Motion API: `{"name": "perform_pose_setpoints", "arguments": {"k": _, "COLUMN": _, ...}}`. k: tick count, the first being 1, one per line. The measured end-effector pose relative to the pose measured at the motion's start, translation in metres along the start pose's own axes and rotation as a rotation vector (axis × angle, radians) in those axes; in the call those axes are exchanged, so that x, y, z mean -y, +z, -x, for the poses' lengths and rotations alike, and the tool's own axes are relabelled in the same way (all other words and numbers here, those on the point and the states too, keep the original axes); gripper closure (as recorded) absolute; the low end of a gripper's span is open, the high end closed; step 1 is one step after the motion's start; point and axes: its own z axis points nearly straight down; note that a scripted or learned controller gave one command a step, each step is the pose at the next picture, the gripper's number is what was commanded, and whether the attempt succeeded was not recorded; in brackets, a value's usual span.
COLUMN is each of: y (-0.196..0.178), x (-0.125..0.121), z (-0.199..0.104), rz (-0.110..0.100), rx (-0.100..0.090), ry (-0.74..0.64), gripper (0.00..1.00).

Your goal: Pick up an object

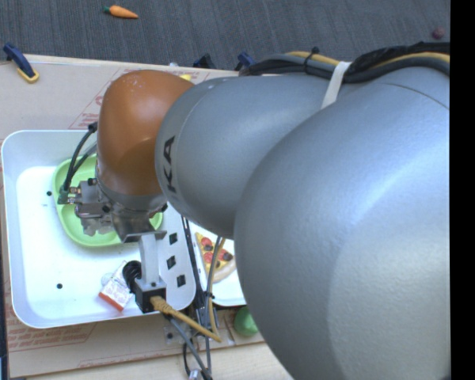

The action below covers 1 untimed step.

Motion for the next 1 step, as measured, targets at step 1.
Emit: {"name": "perform_pose_setpoints", "arguments": {"k": 1, "y": -0.0973, "x": -0.0224, "z": -0.0154, "rz": 0.005, "rx": -0.002, "ry": -0.002, "gripper": 1.00}}
